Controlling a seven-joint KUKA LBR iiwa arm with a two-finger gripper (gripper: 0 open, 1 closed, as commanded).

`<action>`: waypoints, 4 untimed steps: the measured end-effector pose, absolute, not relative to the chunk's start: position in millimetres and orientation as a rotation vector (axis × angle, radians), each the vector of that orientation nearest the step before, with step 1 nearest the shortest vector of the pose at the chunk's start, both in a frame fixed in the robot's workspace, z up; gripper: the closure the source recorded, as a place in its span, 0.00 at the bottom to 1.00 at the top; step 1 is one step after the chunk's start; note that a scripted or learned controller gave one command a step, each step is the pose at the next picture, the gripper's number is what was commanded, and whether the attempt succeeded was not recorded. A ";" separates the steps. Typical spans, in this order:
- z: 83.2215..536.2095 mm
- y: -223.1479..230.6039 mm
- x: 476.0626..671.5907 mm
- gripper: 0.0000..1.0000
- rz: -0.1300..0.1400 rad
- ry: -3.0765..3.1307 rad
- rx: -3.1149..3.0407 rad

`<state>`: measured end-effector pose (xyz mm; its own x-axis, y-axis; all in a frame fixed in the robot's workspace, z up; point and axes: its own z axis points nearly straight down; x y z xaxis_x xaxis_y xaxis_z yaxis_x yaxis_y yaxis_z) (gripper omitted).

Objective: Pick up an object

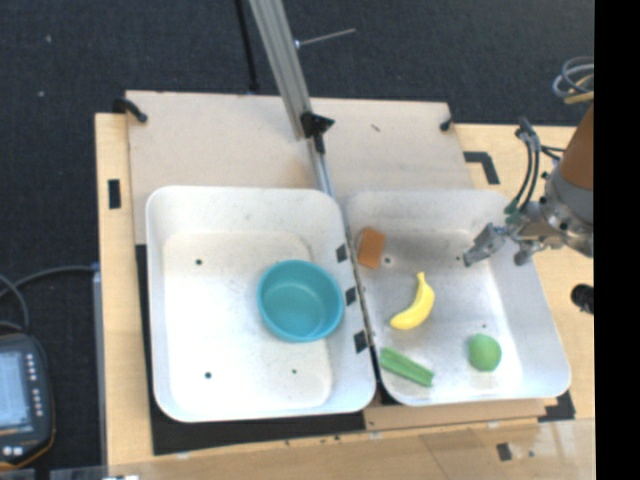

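hand (497, 245): above right bin (520, 388) upper right, up-right of banana (414, 306); nothing between fingers, spread unclear, can't tell
banana: mid right bin, nearest pick
block (371, 248): up-left of banana, by divider
lime (484, 352): down-right of banana
green stick (406, 366): below banana
bowl (300, 300): left bin (180, 228), left of banana
step: likely approach, nothing picked yet

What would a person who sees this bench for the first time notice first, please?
Probably the blue bowl, alone in the left bin. Next, the yellow banana in the middle of the right bin, with a green ball near its front right corner. The gripper hovers over that bin's right side.
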<state>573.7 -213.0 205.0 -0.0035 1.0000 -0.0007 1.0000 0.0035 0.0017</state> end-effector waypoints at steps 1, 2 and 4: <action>205.0 -213.1 573.7 0.00 0.001 2.224 2.216; 149.0 -205.1 576.9 0.00 -0.005 2.228 2.217; 112.7 -207.2 578.2 1.00 0.002 2.218 2.217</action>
<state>578.2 -207.2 112.7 -0.0002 1.0000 -0.0030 1.0000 0.0002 0.0049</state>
